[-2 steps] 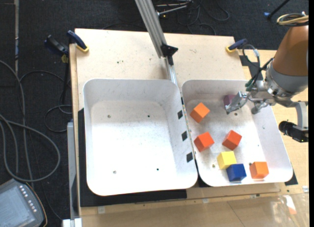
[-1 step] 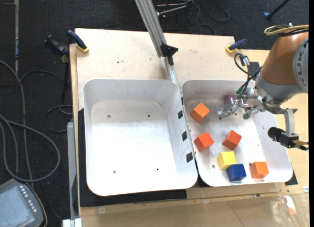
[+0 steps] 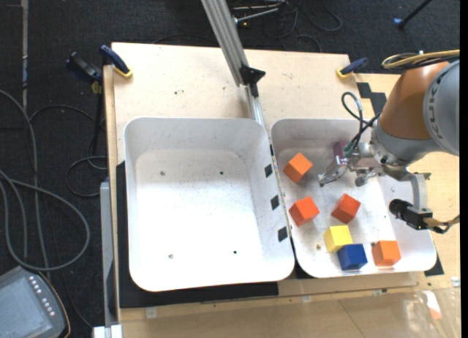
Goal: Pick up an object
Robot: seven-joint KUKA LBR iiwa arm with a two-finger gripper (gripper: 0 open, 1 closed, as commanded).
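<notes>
Blocks lie scattered in the right bin [image 3: 365, 126]: four orange cubes, one yellow, one blue, all small, matte and sharp-edged. One orange cube [image 3: 297, 167] sits tilted toward the bin's ten o'clock corner, near the divider. A second orange cube [image 3: 303, 211] lies at about eight o'clock from the bin's middle, and a third orange cube [image 3: 346, 208] sits just right of it, well apart. At six o'clock the yellow cube [image 3: 337, 238] and blue cube [image 3: 352, 257] touch corner to corner, with the fourth orange cube [image 3: 386, 253] just beside the blue one at its three o'clock.

The gripper [image 3: 338, 173] hangs over the bin's centre, between the first and third orange cubes, pointing toward nine o'clock. No block is seen between its fingers; whether the jaws are spread or closed I cannot tell, since the thin metal tips blur into the white floor and the cabling around them.

The arm [image 3: 420, 113] is cut off by the picture's edge at three o'clock and covers the bin's upper right corner. The left bin [image 3: 131, 154] shows only dark specks on its floor.
</notes>
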